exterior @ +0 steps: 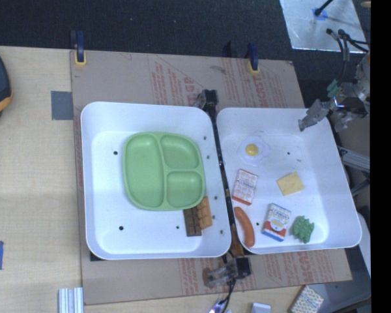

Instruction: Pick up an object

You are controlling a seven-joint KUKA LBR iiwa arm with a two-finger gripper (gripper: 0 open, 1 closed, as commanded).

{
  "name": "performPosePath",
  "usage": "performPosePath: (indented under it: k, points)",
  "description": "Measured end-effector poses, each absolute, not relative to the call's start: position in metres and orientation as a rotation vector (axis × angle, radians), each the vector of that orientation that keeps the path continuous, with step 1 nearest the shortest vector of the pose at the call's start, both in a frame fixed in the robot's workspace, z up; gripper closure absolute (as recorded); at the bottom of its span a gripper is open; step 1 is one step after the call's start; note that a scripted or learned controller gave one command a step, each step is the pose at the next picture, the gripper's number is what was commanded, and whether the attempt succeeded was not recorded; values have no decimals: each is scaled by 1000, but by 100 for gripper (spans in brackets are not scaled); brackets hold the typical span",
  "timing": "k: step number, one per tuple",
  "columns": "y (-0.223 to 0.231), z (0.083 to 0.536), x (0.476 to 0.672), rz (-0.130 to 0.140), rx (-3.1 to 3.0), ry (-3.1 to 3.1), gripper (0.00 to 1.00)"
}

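Pincer (pixel 311 118) at right bin's (pixel 326 237) far right corner, finger state unclear. Cheese (pixel 290 183), egg (pixel 251 150) mid-bin with room around; broccoli (pixel 303 228) near front right edge.

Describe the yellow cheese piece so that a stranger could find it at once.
Look in the right bin, one of two white bins. The cheese piece lies near its middle, right of the red-and-white packet. It alone is a plain pale yellow square.
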State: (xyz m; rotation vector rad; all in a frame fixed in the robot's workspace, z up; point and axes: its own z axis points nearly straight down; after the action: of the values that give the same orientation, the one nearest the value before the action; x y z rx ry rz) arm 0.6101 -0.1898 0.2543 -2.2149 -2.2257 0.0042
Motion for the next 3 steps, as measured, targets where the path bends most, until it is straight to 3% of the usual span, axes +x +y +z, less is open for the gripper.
performPosePath:
  k: [1, 2, 3]
  points:
    - [-152, 83, 569, 12, -2208, -2219, 0]
    - [-216, 118, 538, 7, -2224, -2218, 0]
    - [-122, 90, 549, 2, -2203, -2232, 0]
